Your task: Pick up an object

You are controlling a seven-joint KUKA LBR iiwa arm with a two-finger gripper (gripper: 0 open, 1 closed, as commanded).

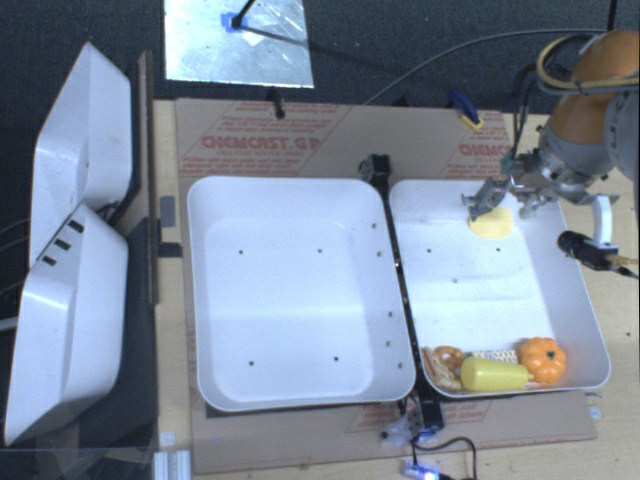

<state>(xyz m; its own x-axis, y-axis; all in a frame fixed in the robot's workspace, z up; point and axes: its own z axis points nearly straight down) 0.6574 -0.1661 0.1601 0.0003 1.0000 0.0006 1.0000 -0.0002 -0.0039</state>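
You have nothing lifted yet: the pale yellow disc (491,225) lies flat on the floor of the right bin (560,298), just under and touching distance from the gripper (500,199), so the pick itself is all that remains to do. I cannot tell whether the fingers are open or closed; they blur into the wrist hardware. The arm (590,118) reaches in from beyond the fingers, its wrist bent down over the bin's far end. Well apart from the fingers, along the near wall, sit an orange pumpkin (541,359), a yellow bottle (492,374) and a pretzel-like snack (443,360). The left bin (290,288) lies far to the other side
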